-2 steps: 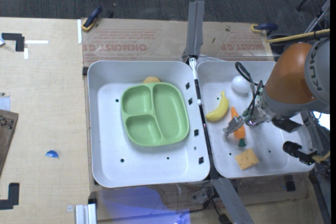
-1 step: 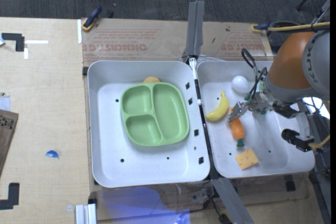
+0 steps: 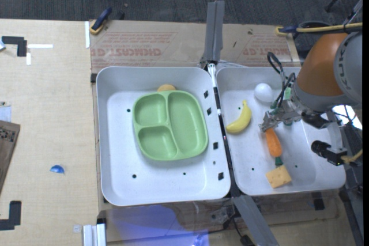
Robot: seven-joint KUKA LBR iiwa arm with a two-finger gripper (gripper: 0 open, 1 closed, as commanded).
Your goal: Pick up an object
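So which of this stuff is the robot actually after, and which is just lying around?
Part of the job:
gripper
carrot, just below the gripper
banana
white ball
sponge
right bin holding them

Just lying about:
green plate in the left bin
orange thing peeking out behind the plate
blue bit on the bench

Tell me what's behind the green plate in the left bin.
A small orange-yellow thing peeks out past the far rim of the green plate. The plate covers most of it, so I cannot tell what it is.
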